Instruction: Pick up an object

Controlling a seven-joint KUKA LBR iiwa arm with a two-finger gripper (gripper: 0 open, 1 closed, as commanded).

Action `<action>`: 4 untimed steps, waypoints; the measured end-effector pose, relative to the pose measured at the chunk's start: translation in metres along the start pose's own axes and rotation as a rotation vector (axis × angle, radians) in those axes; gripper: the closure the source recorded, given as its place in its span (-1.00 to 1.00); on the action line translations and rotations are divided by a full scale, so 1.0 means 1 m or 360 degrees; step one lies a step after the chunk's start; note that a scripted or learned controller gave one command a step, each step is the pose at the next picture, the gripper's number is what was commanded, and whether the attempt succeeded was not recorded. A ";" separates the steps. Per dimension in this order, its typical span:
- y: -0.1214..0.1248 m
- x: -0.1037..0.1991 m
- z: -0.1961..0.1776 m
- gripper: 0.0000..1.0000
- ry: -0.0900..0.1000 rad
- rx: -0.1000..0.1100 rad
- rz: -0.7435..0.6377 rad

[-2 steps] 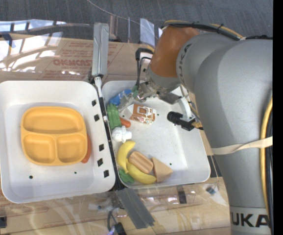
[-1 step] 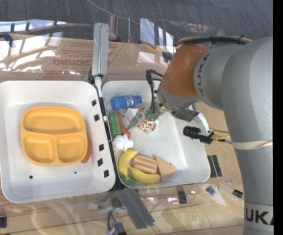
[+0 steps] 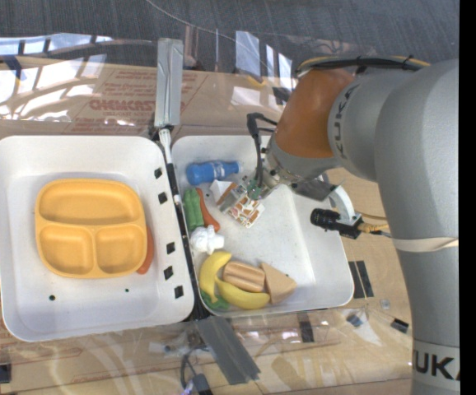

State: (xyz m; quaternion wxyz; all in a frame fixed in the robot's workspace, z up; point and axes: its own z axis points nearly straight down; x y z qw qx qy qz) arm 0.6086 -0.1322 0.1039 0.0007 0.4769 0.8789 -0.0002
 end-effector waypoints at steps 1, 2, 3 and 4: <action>-0.044 -0.016 0.008 1.00 0.0005 0.0004 0.0504; -0.044 0.049 -0.130 1.00 -0.0002 -0.0008 0.0827; -0.114 0.006 0.000 1.00 0.0006 0.0012 0.1082; -0.112 0.006 -0.001 -1.00 0.0004 0.0007 0.1078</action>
